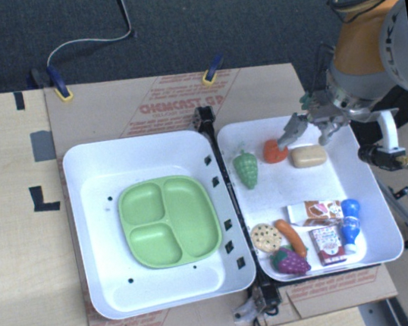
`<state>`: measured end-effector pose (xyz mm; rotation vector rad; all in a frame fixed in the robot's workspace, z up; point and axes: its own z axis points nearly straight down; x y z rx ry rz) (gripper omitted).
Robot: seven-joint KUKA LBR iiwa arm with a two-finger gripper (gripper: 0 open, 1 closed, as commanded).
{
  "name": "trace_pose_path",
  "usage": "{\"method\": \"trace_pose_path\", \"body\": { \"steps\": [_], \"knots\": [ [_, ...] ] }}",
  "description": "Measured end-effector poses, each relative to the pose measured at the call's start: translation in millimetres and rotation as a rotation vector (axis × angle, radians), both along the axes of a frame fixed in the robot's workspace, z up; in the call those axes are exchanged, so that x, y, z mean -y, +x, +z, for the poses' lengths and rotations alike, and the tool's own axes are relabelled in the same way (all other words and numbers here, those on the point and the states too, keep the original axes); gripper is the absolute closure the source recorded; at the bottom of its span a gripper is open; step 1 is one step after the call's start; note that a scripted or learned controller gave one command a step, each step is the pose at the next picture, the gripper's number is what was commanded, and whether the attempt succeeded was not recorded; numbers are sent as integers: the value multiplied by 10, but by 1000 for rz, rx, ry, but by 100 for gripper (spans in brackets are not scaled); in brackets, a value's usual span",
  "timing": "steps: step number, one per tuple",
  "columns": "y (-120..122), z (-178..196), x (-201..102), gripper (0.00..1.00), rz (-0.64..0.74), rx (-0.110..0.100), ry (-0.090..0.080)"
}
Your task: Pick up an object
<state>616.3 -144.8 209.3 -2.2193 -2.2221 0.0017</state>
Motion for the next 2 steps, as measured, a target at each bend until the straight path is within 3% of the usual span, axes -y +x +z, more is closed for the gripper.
{"method": "trace_pose_path", "body": {
  "steps": [1, 2],
  "knots": [
    [404, -871, -86, 0, 1, -2, 0],
    [526, -1236, -251, 0, 0, 4, -3]
  ]
}}
